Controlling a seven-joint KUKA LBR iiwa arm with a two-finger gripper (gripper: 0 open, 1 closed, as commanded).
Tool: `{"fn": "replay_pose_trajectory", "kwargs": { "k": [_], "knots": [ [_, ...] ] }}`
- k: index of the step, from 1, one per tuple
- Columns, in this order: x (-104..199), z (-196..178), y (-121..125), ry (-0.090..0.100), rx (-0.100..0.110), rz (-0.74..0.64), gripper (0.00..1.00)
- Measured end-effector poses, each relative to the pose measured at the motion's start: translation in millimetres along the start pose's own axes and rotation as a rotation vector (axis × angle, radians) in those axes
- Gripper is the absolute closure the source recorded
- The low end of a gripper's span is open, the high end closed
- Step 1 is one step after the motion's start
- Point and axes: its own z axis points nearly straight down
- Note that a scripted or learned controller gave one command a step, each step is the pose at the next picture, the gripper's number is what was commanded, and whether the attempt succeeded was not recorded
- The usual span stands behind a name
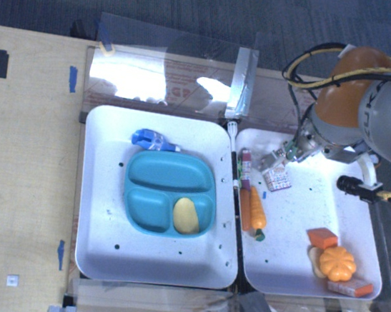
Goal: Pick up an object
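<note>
End effector (287,155) sits upper right of the frame over the right bin (288,269) — can't tell its state — near a carrot (253,209).

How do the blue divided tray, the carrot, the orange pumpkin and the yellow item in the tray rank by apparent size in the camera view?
1. blue divided tray, clearly largest.
2. carrot, longest of the rest, though slim.
3. orange pumpkin and yellow item: they look much alike, so I leave them unranked.
</note>
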Motion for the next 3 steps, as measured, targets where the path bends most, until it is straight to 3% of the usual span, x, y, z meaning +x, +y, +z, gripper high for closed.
{"fn": "replay_pose_trajectory", "kwargs": {
  "k": [1, 2, 3],
  "knots": [
    [-0.8, -11.4, 1.2, -0.003, -0.005, 0.000, 1.00],
    [-10.4, 12.4, -18.8, 0.002, -0.001, 0.188, 1.00],
    [83.3, -91.9, 51.6, 0.001, -0.011, 0.168, 1.00]
  ]
}}
